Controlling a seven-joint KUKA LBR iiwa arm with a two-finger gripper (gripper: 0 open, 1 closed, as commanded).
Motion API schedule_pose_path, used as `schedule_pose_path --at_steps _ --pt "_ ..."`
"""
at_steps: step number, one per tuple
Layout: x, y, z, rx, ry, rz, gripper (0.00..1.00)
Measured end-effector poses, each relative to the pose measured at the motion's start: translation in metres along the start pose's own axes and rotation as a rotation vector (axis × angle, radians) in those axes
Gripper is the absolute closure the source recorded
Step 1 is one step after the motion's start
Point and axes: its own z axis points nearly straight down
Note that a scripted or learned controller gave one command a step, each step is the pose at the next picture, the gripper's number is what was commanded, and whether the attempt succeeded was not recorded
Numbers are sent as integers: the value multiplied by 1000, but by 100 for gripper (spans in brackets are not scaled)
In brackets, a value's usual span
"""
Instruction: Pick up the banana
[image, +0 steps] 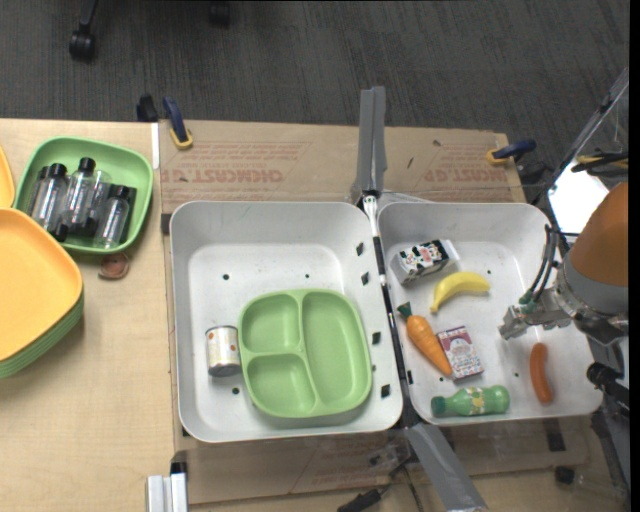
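The yellow banana (460, 289) lies curved in the middle of the right bin (500, 222), just below a small black-and-white box (424, 258). My gripper (522, 321) hangs low over the right side of that bin, a short way to the right of the banana and slightly nearer the front, not touching it. Nothing is visibly held in it. The arm's orange band (608, 250) rises behind it at the view's right edge.
Also in the right bin are a carrot (428, 343), a small card box (460, 352), a green bottle (470, 402) and an orange-red sausage (541, 372) just below the gripper. The left bin (200, 240) holds a green divided plate (300, 352) and a small can (222, 350).
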Motion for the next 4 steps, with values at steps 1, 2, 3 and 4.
schedule_pose_path --at_steps 1,2,3,4 --pt "-2 14 -32 0 -1 284 100" --pt "-1 5 -35 2 0 249 100" --pt "-3 17 -35 -1 -2 189 100" --pt "2 25 -51 0 -2 128 100"
